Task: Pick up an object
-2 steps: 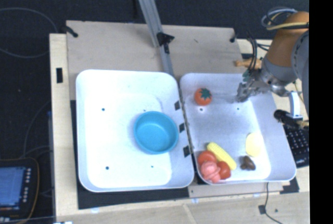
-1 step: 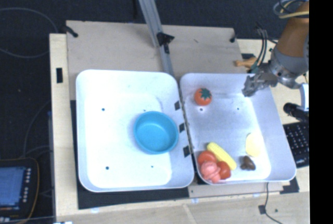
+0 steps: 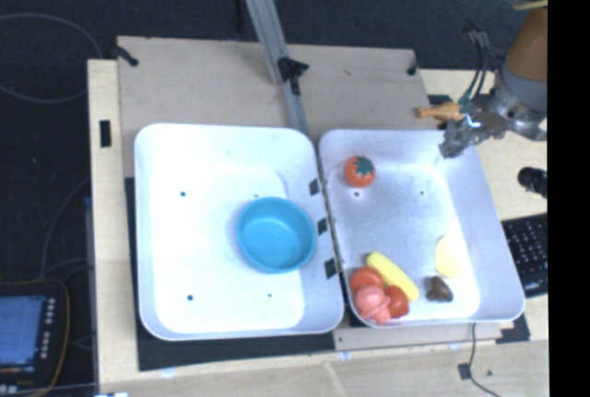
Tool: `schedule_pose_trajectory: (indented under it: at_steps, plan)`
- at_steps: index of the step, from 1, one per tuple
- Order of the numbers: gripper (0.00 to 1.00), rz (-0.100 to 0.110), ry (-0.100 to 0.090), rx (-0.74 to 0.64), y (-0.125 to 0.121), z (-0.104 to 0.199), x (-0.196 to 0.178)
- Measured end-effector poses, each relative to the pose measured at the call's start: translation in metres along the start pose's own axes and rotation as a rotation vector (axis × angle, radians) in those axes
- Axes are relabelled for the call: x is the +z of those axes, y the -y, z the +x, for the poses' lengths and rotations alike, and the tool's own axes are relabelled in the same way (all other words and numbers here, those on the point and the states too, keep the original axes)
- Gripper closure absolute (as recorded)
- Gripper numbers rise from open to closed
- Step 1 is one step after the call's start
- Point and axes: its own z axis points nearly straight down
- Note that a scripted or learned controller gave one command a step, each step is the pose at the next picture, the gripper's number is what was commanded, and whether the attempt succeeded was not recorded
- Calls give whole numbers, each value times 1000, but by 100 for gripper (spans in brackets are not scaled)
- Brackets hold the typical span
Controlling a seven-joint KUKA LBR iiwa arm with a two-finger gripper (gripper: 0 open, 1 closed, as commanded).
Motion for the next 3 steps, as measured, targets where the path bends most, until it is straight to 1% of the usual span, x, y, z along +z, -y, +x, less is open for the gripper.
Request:
schedule_pose_trajectory:
  at_steps: [1, 2, 3]
  plan:
    - [100, 1, -1, 3, -7, 5, -48]
    - [100, 7, -2, 3, 5, 60, -51]
    - [100, 9, -3, 3, 24, 115, -57]
